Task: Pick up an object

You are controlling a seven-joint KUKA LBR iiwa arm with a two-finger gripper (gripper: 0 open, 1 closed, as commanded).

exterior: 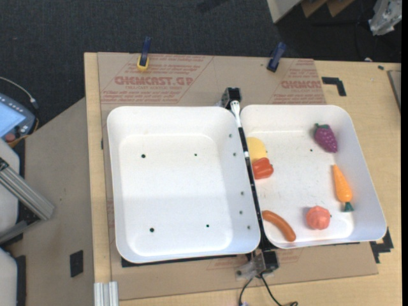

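Note:
The right bin (299,116) holds several toy foods. A purple bunch of grapes (326,138) lies near its far right corner. An orange carrot (342,185) lies along the right wall. A pink-red round fruit (318,218) sits near the front right. An orange-red sausage (279,225) lies at the front left. A yellow piece (255,148) and a red piece (262,168) rest against the divider side.
The left bin (127,126) sits beside the right one, joined along a black strip (245,164). Both rest on a brown board (191,75) held by a yellow clamp (144,60) and a blue clamp (276,56). A metal rail (22,187) stands at far left.

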